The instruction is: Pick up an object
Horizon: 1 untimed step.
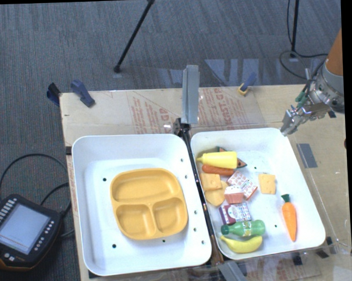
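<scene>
My gripper [293,121] hangs at the right edge of the view, above the far right corner of the right bin [299,161], and nothing shows between its fingers. Several toy foods lie in that bin: a yellow corn cob [220,159], an orange carrot [289,219] near the right wall, a cheese square [267,183], a green bottle [244,228], a banana [243,243] at the front, and small red-and-white packets [239,189] in the middle.
The left bin [89,164] holds a yellow three-compartment tray [148,203]. A metal post [190,101] rises behind the seam between the bins. A teach pendant [20,230] lies on the floor at the left. Tripod legs [133,34] stand behind the bench.
</scene>
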Tool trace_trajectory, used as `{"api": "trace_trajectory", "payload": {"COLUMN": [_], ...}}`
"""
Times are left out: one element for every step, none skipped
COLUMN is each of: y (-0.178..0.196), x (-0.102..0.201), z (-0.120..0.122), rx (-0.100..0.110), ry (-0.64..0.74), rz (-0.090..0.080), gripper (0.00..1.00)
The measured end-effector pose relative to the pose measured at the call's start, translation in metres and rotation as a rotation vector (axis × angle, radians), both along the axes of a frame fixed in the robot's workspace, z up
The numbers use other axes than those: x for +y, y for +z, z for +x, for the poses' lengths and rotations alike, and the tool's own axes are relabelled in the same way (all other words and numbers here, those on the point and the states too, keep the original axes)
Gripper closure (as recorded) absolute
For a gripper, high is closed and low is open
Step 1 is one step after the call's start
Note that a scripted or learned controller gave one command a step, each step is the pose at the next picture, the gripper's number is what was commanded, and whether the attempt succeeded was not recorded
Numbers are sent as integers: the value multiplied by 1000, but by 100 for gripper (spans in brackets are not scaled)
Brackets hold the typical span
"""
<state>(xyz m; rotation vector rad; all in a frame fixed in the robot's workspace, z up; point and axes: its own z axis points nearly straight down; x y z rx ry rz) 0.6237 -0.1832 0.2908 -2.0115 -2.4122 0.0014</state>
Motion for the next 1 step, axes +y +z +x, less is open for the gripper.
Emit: {"api": "trace_trajectory", "payload": {"y": [88], "x": [31], "z": [19], "rx": [-6], "ry": [-155], "rz": [0], "gripper": [100]}}
